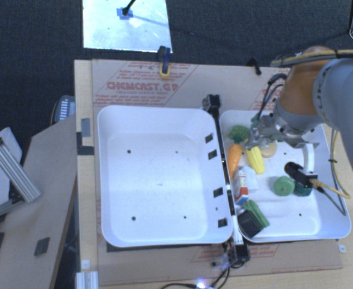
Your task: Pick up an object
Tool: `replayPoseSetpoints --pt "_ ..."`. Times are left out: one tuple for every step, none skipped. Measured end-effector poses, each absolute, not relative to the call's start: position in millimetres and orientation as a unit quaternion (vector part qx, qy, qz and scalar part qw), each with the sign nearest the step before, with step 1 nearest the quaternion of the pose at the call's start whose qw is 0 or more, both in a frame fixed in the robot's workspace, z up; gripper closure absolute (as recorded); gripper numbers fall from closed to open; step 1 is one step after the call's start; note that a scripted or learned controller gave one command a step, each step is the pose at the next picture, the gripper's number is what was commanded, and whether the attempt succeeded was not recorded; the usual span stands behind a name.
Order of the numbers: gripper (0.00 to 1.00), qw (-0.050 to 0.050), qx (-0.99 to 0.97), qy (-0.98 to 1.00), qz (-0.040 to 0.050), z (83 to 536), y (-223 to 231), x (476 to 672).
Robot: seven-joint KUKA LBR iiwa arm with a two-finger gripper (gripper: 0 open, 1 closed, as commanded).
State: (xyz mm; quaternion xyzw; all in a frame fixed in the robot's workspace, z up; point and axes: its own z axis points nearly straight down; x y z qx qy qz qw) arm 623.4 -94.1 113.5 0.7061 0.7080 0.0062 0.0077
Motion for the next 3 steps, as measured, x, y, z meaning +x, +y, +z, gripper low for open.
replayPoseSetpoints --pt "1.0 0.006 0.707 0.708 0.006 93 -120 635.9" --pt "1.0 0.007 0.706 0.709 0.0049 231 -115 619.9" --pt "1.0 -0.001 0.703 0.711 0.0012 198 -43 635.9"
